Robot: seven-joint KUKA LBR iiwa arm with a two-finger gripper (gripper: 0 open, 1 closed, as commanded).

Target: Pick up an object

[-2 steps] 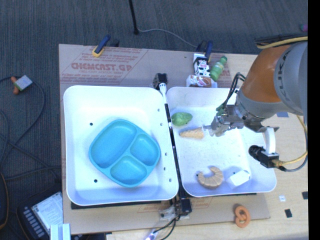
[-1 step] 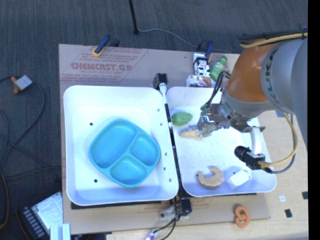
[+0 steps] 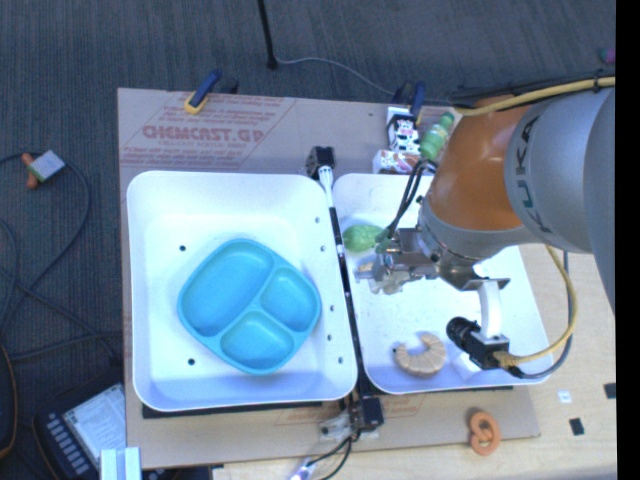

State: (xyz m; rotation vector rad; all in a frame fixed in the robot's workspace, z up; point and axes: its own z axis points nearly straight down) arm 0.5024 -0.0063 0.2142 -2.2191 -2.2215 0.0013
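My gripper (image 3: pixel 385 271) hangs low over the left part of the right bin (image 3: pixel 375 363), under the grey and orange arm. A green rounded object (image 3: pixel 362 236) lies just above and left of it, close to the fingers. A tan crescent-shaped piece (image 3: pixel 420 356) rests near the bin's front edge, well below the gripper. The left bin (image 3: pixel 160 208) holds a blue divided plate (image 3: pixel 250 305). The arm's bulk hides much of the right bin's far side.
On the cardboard bench lie a small orange ring (image 3: pixel 484 431) at the front right, a blue and yellow clamp (image 3: pixel 203 90) at the back left, and colourful small items (image 3: pixel 410 140) behind the right bin. A black divider (image 3: pixel 337 258) runs between the bins.
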